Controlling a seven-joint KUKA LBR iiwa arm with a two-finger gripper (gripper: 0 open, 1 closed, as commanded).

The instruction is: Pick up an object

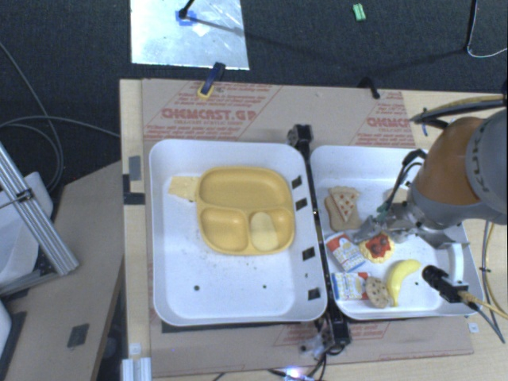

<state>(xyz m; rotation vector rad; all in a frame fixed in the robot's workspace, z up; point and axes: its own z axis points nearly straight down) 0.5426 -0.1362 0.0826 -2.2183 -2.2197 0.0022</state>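
Overhead view of the bench, my arm entering from the right; my two-finger gripper (pixel 379 230) hangs low over the right-hand shallow white bin (pixel 357 159), its tip at the upper-left edge of a small red-and-yellow toy food piece (pixel 378 247); whether the gripper is spread or clenched I cannot tell, since the wrist housing and its shadow cover it, and nothing is visibly lifted. The likeliest target is that red-and-yellow piece, which lies near the bin's middle; touching it on the left is a flat red-and-white packet (pixel 344 253); just beside it on the lower right is a yellow plastic banana (pixel 401 276); a tan wedge-shaped slice with red spots (pixel 343 206) sits above; a blue-edged white card (pixel 347 286) and a brown speckled cookie-like piece (pixel 378 292) lie near the front wall. The left-hand white bin (pixel 171 236) holds a yellow compartmented plastic tray (pixel 242 209) with a pale rounded lump (pixel 263 229) in its lower-right compartment. Risks, as I judge them: the crowding may let me close on two items at once, or nudge the packet aside; the target is low and rounded, so it may slip out on closing; a descent too deep would strike the bin floor.
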